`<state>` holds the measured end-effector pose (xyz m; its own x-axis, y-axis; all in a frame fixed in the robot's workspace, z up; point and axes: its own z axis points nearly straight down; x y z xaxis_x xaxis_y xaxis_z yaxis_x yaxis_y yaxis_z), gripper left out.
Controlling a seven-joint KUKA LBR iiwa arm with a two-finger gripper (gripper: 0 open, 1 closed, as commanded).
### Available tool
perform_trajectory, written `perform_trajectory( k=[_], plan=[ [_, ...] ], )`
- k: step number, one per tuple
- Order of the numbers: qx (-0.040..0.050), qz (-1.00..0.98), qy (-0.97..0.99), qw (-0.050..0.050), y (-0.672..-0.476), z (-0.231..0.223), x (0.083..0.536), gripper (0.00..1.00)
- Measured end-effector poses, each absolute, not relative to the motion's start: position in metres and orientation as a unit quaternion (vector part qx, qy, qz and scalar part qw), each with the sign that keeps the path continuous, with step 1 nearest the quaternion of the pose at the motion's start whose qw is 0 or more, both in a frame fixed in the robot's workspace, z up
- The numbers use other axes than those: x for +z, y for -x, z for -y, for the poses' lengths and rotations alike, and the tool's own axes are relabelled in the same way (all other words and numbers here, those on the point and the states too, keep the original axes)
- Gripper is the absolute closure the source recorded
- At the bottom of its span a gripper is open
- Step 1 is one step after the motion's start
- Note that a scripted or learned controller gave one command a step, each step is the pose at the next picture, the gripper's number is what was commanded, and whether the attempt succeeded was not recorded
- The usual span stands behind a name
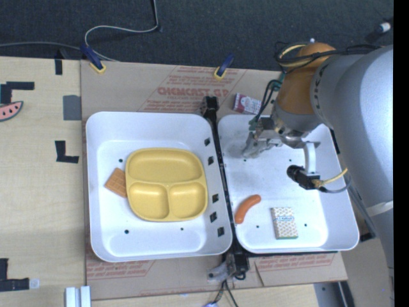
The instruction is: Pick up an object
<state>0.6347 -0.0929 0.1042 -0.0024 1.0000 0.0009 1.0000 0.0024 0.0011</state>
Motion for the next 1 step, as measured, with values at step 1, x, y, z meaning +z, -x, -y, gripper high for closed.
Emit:
perform_trajectory(
  k=[1],
  plan=[
    [0.0007,-0.708,-0.706,0.000,-0.6346,0.0929,0.1041,0.00]
  ],
)
